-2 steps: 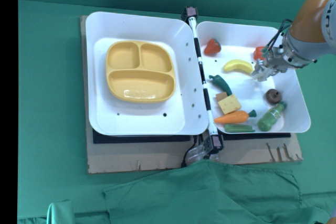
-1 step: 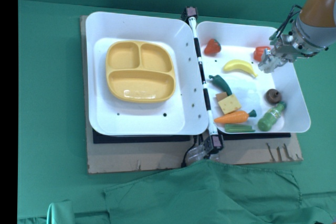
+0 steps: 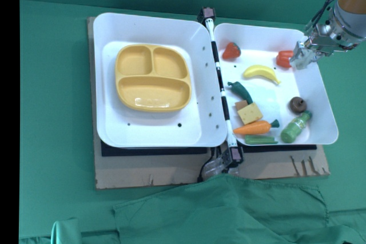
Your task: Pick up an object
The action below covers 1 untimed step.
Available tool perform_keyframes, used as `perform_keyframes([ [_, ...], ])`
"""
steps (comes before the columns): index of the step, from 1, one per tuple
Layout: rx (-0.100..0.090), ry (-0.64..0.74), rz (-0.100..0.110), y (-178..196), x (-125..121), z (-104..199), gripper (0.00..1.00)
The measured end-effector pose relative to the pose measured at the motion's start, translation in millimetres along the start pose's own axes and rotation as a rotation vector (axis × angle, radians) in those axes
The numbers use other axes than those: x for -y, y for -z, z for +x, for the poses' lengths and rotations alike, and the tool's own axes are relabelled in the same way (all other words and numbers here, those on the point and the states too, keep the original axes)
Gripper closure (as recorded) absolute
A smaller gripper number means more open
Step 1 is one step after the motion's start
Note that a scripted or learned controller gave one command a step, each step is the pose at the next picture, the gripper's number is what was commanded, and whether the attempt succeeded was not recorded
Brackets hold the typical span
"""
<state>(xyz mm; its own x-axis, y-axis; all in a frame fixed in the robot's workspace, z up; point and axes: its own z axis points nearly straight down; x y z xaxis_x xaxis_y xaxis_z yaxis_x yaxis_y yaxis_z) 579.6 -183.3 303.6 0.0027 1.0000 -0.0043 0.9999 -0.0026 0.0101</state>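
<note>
Fingers (image 3: pixel 300 59) sat low at the far right side of the right bin (image 3: pixel 327 111), hanging off the grey wrist with the orange band. I couldn't tell whether they were apart or together; the tip was too small and blurred. Nothing visibly between them.

Nearest object: red toy vegetable (image 3: pixel 284 58), just left of the fingers, close enough that I couldn't say whether they touched. It lay on the bin floor.

Toy banana (image 3: pixel 261 73) was left of the fingers and a little nearer the camera. Red strawberry-like piece (image 3: pixel 231 51) lay well to their left, near the divider between the bins. Dark green vegetable (image 3: pixel 240 90) also lay left of the fingers, nearer the camera than the banana.

Toward the camera from the fingers: brown round piece (image 3: pixel 297 104), then the green bottle (image 3: pixel 295 127), tilted, by the near wall. Left of the bottle I logged the yellow cheese wedge (image 3: pixel 250 114) with a small brown block (image 3: pixel 241 105) touching it, the carrot (image 3: pixel 253 128) just in front of the cheese, and a green pod (image 3: pixel 260 139) beside the carrot.

Left bin (image 3: pixel 148 26), well apart from the fingers, held a yellow divided plate (image 3: pixel 152 77). Both bins sat on cardboard (image 3: pixel 143 177) on the green worktop (image 3: pixel 51 94); rumpled green cloth (image 3: pixel 229 208) lay at the near edge.
</note>
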Motion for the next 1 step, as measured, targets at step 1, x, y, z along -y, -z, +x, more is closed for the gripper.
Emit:
perform_keyframes([
  [1, 0.000, 0.000, 0.000, 46.4, -0.5, 2.9, 1.00],
])
